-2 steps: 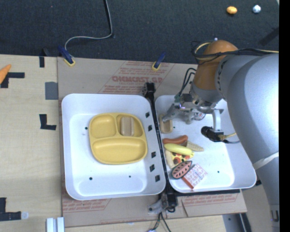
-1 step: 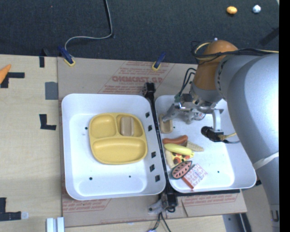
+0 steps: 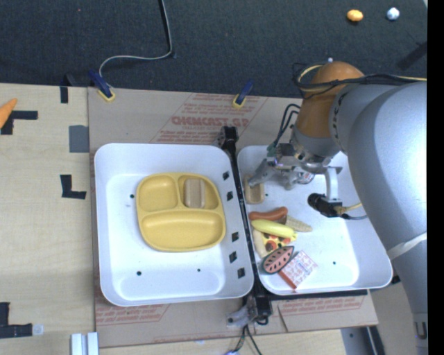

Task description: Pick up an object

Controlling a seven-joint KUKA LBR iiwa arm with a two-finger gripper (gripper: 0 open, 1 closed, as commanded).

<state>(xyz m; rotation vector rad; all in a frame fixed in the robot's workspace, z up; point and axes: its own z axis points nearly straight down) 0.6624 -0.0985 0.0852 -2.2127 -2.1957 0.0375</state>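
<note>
We see the grey arm [image 3: 388,152] reaching in from the right, its orange band [image 3: 322,104] over the far edge of the right bin [image 3: 347,270]. The gripper [image 3: 275,173] points down at that bin's far left corner. Whether it is open or closed, we cannot tell, and we see nothing held in it.

Just beside the gripper, against the bin's left wall, stands a small tan block [image 3: 255,192]. Nearer us lie a red sausage [image 3: 269,214], touching a yellow banana [image 3: 272,229], then a dark oval slice [image 3: 277,258] and a red-and-white packet [image 3: 299,268].

The left bin [image 3: 114,270] holds a yellow divided plate [image 3: 180,225] with a brownish piece [image 3: 195,194] in its far right compartment.

Both bins rest on a cardboard sheet [image 3: 159,118] clamped to the pale wooden worktop [image 3: 41,229]. Beyond lies dark carpet [image 3: 229,35], with a white cable [image 3: 165,28] and an orange ball [image 3: 354,15].
</note>
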